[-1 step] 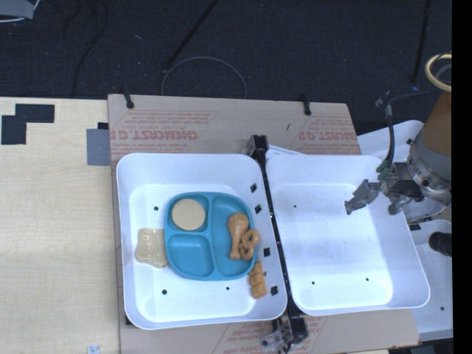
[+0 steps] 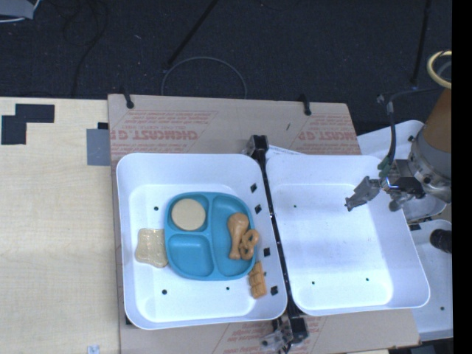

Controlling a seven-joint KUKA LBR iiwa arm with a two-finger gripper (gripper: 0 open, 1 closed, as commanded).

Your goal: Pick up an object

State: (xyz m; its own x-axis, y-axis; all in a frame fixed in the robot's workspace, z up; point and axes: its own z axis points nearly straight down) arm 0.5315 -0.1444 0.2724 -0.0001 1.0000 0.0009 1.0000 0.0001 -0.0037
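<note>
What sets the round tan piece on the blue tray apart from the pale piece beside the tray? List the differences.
The round tan piece is a neat disc; the pale piece is blocky with uneven edges. The disc lies inside the blue tray, in its upper left compartment; the pale piece lies on the left bin floor, against the tray's left edge. The disc looks slightly darker. Both lie flat in the left bin.

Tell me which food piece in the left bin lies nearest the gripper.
The small brown piece off the tray's lower right corner, by the divider; the others lie farther left.
</note>
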